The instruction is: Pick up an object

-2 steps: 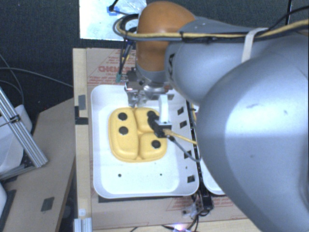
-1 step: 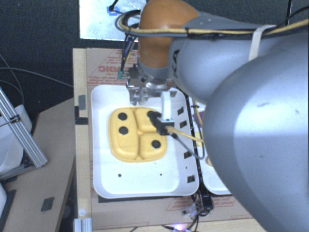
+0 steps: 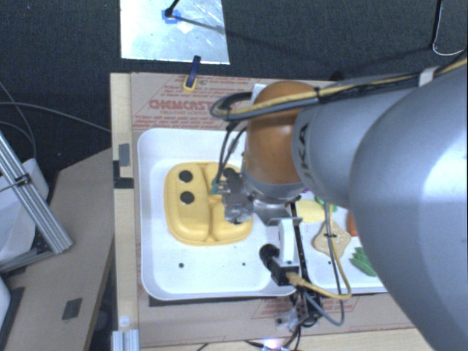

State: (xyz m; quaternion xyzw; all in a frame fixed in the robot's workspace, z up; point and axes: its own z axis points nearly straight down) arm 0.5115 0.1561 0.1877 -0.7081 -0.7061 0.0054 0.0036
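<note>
Gripper sits low over yellow toy in left bin; you can't tell its grasp state from here.

My arm comes in from the right side of the camera view, its broad grey casing lying closest to the lens and taking up most of that side. It narrows leftward to my orange band, which sits above my wrist and faces up toward the camera. Below the band, my grey wrist points steeply downward. My gripper hangs beneath it as a small block of grey metal; from this angle the wrist seems to hide most of it. Dark and yellow cables run along my arm's upper edge.
</note>
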